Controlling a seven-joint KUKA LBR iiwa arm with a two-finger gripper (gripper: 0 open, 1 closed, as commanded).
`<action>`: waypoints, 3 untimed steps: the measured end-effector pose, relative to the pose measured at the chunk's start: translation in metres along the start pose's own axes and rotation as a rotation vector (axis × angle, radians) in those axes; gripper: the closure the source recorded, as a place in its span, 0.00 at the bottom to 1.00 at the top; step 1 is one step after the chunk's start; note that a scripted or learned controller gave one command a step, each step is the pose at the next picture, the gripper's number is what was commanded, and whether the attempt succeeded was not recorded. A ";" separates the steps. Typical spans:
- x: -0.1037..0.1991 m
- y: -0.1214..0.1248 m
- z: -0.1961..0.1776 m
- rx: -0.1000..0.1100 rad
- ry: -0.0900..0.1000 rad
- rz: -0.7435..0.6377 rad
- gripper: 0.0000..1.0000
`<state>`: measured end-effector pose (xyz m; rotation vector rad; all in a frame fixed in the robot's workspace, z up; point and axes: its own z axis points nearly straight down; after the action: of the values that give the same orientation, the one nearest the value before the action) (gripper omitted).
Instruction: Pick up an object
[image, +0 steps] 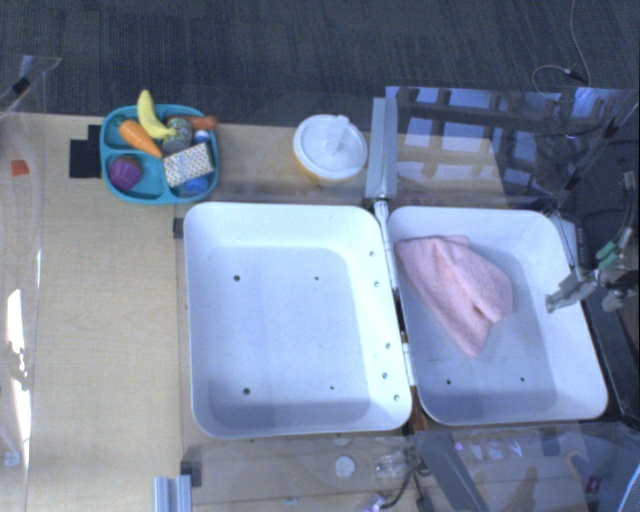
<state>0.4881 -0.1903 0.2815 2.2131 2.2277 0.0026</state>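
Pink cloth (455, 287) lies crumpled in the far-left part of right bin (570, 395), the only thing there to pick. Gripper (572, 290) sits at that bin's right rim, apart from the cloth; jaw state cannot be told. Left bin (210, 400) alongside.

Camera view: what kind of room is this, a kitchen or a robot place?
Probably a robot test lab, not a kitchen. Two white bins sit side by side, the right bin holding a pink towel, the left bin beside it. A blue tray of toy food sits nearby.
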 end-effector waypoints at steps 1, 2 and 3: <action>0.029 0.029 0.161 0.003 0.000 -0.053 0.00; 0.054 0.109 0.192 -0.012 -0.004 -0.250 0.00; 0.096 0.079 0.190 -0.014 -0.004 -0.315 0.00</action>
<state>0.5673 -0.0935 0.0912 1.8295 2.5366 0.0130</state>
